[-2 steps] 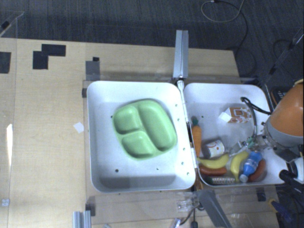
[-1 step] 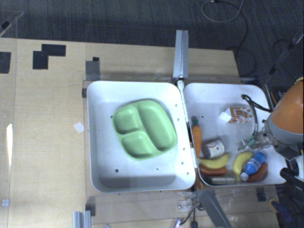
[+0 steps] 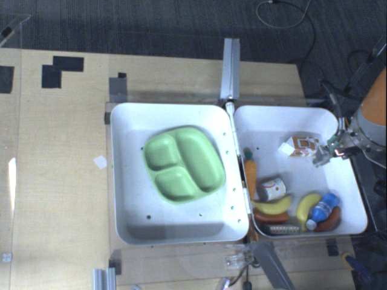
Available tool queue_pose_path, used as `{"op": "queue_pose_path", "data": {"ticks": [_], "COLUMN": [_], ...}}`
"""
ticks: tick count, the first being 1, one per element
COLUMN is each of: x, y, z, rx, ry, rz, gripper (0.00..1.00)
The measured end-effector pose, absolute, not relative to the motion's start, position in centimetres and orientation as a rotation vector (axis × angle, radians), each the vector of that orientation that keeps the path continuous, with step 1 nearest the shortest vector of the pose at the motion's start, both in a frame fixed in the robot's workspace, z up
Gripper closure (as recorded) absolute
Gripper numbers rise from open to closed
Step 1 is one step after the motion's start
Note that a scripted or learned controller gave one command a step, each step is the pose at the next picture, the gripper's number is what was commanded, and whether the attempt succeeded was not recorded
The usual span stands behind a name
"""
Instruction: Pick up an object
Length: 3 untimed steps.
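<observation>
Now | end effector (image 3: 325,154) over right bin (image 3: 357,189), beside carton (image 3: 302,145) | open or closed: cannot tell | green tray (image 3: 184,163) in left bin (image 3: 124,180)

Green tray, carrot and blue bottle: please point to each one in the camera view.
Green tray (image 3: 184,163), camera view, on the middle ridge.
Carrot (image 3: 250,179), camera view, on its orange body.
Blue bottle (image 3: 321,208), camera view, on its blue label.

Grey arm with orange band reaching in from the right edge, wrist angled down and leftward, gripper (image 3: 325,153) low at its tip, small metallic fingers pointing left, wrist body just right of the fingers
</observation>
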State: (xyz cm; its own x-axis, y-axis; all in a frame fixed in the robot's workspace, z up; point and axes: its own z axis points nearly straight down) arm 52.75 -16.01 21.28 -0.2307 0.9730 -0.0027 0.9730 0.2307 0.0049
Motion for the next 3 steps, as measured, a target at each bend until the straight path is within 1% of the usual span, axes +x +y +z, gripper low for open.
{"op": "queue_pose_path", "data": {"ticks": [1,2,3], "x": [54.8,58.0,58.7], "y": [-13.9,-17.9,-17.8], "z": [25.7,29.5,43.5], "rx": [2.141,2.463,2.711], "ry": [2.294,1.943,1.579], "rz": [0.002,0.003,0.003], "gripper": [1.00,1.00,1.00]}}
